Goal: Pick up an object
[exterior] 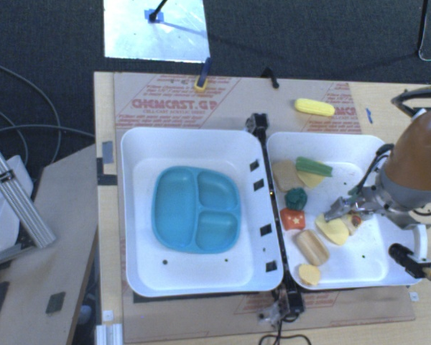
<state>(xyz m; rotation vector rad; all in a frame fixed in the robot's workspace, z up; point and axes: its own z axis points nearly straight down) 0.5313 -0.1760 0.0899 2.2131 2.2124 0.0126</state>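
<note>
Grey fingers (343,210) above a yellow piece (334,231), grip state impossible to tell.

Blue divided plate (196,210) in white left bin (140,171); orange-banded grey arm (416,164); red cube (293,219).

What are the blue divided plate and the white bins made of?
The blue plate looks like moulded plastic with a smooth, slightly glossy surface and rounded compartments. The left bin and right bin seem thin white plastic too, matte, with soft rolled rims, though painted metal can't be ruled out.
</note>
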